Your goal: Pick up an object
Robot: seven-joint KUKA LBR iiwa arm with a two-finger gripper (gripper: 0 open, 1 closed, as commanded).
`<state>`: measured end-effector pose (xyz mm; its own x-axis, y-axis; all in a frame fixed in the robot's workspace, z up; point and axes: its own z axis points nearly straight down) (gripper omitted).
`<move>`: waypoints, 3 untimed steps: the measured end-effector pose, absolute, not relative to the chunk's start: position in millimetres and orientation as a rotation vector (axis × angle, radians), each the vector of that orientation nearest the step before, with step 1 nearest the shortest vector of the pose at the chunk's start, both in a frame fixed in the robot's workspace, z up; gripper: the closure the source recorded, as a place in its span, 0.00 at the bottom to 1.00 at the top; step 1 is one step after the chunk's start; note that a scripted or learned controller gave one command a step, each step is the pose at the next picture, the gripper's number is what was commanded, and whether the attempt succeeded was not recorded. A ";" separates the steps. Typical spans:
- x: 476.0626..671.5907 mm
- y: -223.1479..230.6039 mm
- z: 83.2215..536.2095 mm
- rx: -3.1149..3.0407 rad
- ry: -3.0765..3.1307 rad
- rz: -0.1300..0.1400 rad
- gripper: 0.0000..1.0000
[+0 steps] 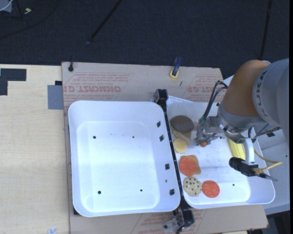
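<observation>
In the approach step, the hand [203, 136], whose width I cannot tell, hangs just beside the brown disc [181, 124] in the right bin's [263, 195] far-left corner; next it likely must centre, lower and close.

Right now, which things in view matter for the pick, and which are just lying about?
For the job: claw, right bin, brown disc, yellow chunk, red slice, cookie, orange disc, yellow bar.
Lying about: left bin, clamp, cardboard.
</observation>
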<state>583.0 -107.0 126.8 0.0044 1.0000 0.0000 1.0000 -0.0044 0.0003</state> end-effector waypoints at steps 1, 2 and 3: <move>592.4 -84.2 85.6 2.223 2.223 -0.005 1.00; 626.9 -83.2 115.5 2.228 2.227 -0.010 1.00; 599.2 -82.3 90.1 2.219 2.216 0.003 1.00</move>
